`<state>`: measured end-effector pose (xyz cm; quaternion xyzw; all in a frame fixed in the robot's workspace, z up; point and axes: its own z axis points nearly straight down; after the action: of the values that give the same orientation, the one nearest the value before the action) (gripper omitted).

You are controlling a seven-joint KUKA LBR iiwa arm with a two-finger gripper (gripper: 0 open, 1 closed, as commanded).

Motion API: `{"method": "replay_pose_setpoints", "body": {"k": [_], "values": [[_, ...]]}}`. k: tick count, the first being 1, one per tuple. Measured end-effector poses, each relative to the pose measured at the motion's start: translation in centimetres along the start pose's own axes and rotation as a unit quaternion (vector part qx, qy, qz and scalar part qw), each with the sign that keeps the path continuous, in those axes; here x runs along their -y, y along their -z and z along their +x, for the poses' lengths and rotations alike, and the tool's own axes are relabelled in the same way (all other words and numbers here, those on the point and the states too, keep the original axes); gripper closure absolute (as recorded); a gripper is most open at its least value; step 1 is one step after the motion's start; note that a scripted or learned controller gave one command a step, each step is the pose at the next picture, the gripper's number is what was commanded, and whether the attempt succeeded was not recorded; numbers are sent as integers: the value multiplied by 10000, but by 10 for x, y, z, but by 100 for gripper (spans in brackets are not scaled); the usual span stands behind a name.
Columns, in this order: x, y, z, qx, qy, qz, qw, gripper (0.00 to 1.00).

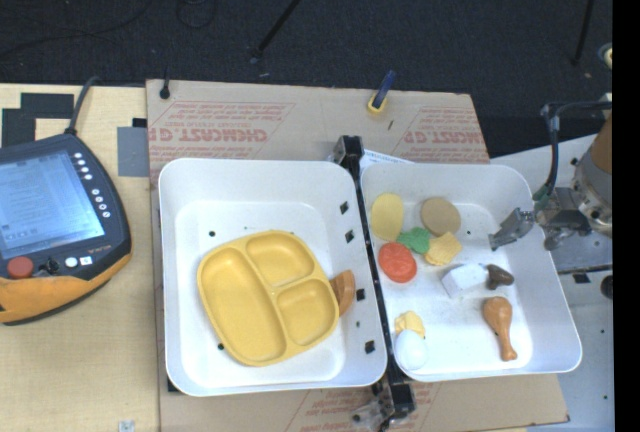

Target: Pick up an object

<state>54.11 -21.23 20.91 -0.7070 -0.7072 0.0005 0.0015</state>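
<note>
Seen from above, a bench carries two white bins side by side; the left bin (pixel 180 200) holds a yellow divided tray (pixel 268 295), while the right bin (pixel 545 220) holds scattered toy food. The pincer (pixel 512 228) hangs over the right bin's upper right part, gripping nothing; whether it is open, I cannot tell. Nearest it lie a small brown piece (pixel 498 274) and a drumstick (pixel 499 323), likely pick-up candidates.
</note>
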Motion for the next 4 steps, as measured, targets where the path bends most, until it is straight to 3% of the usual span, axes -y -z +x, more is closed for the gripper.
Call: {"method": "replay_pose_setpoints", "body": {"k": [1, 2, 3, 4], "values": [[0, 10, -1, -5, 0, 5, 10000, 100], [-33, -101, 2, -11, 30, 29, 10000, 100], [-76, -13, 77, -1, 42, -53, 10000, 100], [-3, 141, 46, 30, -14, -85, 10000, 100]]}}
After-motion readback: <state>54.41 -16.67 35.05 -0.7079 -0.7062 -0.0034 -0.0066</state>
